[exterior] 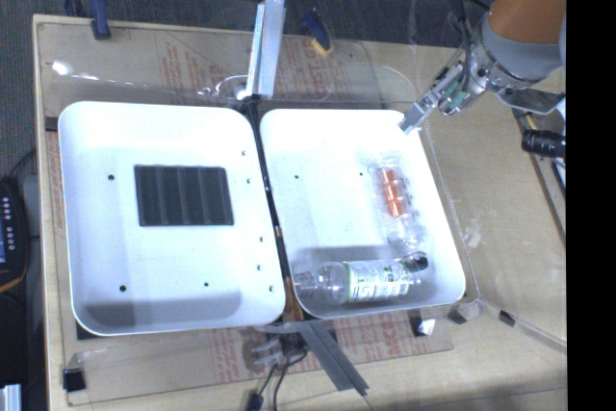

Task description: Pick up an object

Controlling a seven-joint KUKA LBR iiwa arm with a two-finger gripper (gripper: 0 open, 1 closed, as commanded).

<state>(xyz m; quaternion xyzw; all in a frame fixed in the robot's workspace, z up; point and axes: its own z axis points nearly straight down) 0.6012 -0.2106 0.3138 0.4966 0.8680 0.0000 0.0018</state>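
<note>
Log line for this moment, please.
arm: above right bin's far right corner | tool: over rim, nothing seen held | right bin: two clear bottles | left bin: dark ribbed block

Glossy white plastic bins point(96, 140), clear shiny plastic bottle point(358, 281), matt black grille point(183, 195)

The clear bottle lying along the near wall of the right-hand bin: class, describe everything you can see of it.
The clear bottle looks like see-through plastic with a printed label around its middle and a dark cap at its right end. It lies on its side along the near wall of the right bin, at a slight slant. Whether it is full cannot be told. At its cap end it meets a clear packet with orange contents. The hand hangs over the bin's far right corner, well apart from it.
</note>
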